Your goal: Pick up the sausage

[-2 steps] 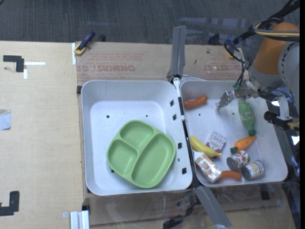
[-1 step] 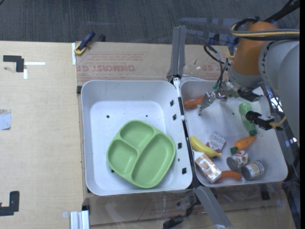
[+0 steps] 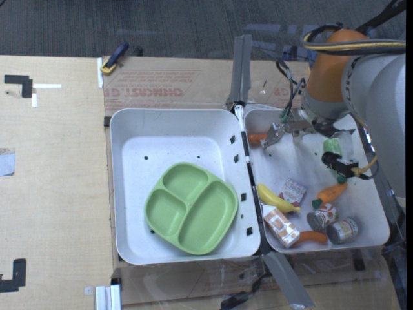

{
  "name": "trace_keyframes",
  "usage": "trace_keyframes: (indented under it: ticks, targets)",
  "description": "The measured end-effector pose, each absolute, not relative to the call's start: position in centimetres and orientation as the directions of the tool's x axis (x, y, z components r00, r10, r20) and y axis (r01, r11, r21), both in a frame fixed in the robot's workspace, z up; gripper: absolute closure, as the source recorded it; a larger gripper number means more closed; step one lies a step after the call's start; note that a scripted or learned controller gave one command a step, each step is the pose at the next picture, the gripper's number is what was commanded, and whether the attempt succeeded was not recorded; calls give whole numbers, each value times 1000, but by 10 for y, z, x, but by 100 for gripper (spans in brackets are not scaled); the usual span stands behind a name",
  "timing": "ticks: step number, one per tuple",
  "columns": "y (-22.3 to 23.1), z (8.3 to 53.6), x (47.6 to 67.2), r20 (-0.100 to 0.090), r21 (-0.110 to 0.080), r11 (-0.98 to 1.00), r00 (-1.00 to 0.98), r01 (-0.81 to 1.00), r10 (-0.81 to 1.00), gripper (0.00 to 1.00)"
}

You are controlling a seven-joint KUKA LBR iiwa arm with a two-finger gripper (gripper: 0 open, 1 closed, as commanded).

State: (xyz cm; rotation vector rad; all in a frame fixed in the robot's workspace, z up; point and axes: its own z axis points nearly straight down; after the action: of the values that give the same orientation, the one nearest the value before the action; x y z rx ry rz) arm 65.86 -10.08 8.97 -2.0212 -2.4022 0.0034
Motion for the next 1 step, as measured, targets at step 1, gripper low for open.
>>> trace_keyframes:
  ticks: [1]
  targets:
    - [-180, 112, 659, -2, -1, 166, -166, 986, 986, 0]
